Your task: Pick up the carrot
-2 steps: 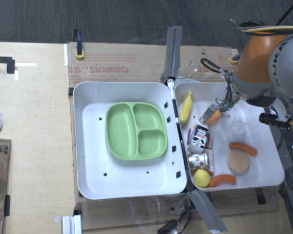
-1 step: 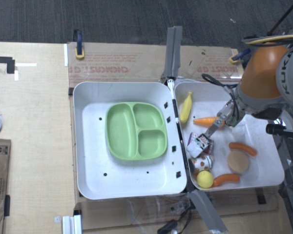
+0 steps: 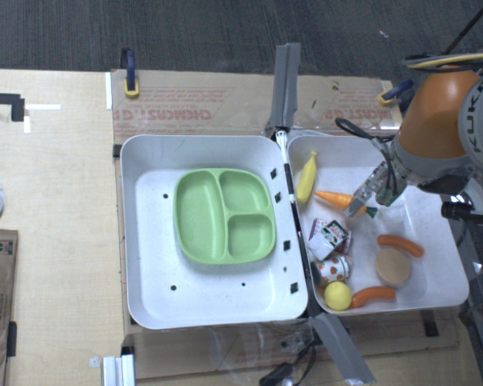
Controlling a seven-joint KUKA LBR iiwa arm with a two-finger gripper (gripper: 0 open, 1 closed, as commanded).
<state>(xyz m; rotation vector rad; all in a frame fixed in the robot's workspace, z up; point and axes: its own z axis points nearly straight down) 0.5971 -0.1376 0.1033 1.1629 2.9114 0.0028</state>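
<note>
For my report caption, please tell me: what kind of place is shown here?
Probably a robotics lab test bench: a grey arm with a pincer reaches over two white bins holding a carrot, other toy food and a green divided plate; clamps hold cardboard.

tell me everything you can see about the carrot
The carrot is a small orange toy, plastic-looking, tapered, lying nearly flat on the floor of the right bin. Its pointed end faces the banana without touching it. Its thick end, with a bit of green, sits right at the pincer, which is down on that end; whether it actually grips the carrot cannot be told from this view.
</note>
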